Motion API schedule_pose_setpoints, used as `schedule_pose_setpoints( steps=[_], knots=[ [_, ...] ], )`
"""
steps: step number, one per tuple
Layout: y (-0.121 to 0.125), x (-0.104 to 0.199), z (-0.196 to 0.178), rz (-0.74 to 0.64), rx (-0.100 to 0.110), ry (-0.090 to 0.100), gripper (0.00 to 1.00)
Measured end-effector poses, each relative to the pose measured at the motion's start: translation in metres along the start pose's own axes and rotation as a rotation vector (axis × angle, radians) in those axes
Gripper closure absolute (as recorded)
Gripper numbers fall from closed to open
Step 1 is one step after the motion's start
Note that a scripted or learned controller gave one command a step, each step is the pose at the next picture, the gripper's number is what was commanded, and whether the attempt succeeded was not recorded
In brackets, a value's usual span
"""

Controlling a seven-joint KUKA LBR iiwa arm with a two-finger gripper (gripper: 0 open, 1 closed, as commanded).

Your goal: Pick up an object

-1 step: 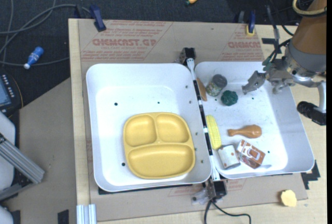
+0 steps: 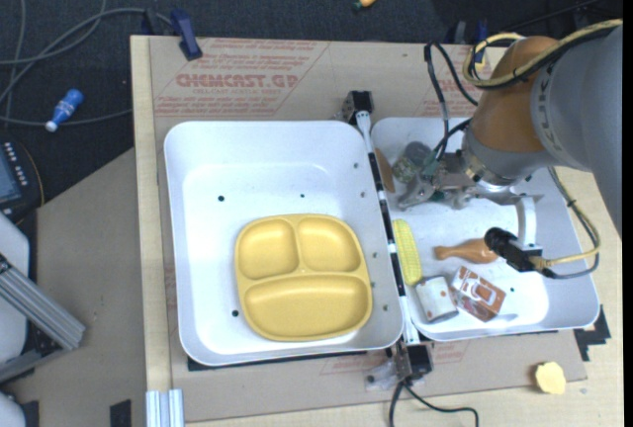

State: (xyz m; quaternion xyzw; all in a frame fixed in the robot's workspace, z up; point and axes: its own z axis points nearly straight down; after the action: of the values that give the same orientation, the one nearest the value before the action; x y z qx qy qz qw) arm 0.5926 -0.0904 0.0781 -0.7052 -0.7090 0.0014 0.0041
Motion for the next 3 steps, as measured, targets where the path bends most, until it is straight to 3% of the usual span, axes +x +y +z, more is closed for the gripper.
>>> schedule_pose_setpoints(
  steps=[1, 2, 3],
  knots=[
    [0.065, -0.009, -0.007, -0.008, 0.048, 0.014, 0.00],
    [0.022, -0.044, -0.007, 0.010, -0.002, -0.004, 0.00],
    [0.025, -0.041, -0.019, 0.006, -0.010, -0.004, 1.00]
  ],
)
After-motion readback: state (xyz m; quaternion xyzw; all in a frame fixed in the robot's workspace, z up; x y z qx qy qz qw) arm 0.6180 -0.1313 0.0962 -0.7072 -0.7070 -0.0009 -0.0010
